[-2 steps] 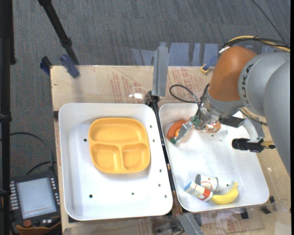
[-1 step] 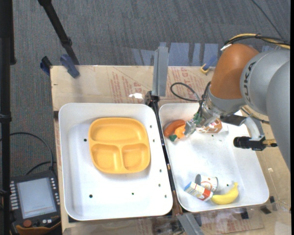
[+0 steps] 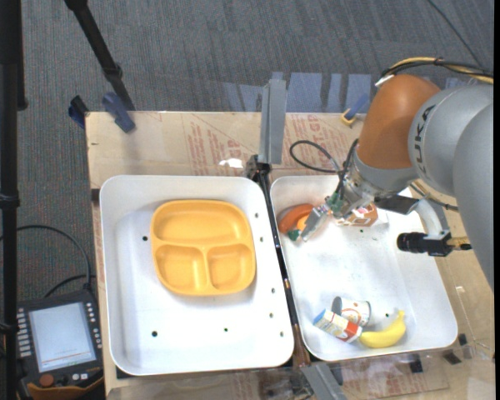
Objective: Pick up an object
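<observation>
Gripper [image 3: 343, 202], finger state not discernible, hangs beside orange object [image 3: 296, 217] in right bin [image 3: 437, 294]; probably light, rigid, slick—grasp across its rim.

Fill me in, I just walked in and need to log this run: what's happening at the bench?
A KUKA arm reaches in from the right and has its gripper low in the right bin, next to an orange object near the bin's upper left corner. I can't tell whether it has hold of anything. A banana and a small carton lie together at the bin's near edge. The left bin holds a yellow divided plate.
</observation>
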{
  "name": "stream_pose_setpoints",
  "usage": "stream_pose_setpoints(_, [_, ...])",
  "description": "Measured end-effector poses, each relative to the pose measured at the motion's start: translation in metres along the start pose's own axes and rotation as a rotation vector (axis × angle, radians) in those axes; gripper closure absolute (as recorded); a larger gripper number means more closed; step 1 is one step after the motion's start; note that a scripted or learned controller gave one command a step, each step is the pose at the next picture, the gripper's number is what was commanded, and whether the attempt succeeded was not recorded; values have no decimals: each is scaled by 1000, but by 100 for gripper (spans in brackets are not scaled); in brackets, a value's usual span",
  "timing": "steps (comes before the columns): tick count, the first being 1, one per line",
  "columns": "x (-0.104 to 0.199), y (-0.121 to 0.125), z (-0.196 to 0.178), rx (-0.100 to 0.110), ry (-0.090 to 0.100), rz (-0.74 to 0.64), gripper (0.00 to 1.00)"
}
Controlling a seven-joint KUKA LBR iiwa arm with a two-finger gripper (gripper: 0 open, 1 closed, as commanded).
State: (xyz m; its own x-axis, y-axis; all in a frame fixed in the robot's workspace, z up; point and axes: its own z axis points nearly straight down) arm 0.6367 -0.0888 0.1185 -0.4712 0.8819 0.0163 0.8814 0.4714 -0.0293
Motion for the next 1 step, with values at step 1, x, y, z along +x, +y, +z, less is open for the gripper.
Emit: stream_pose_setpoints(1, [-9,9,20,-39,-12,192,0])
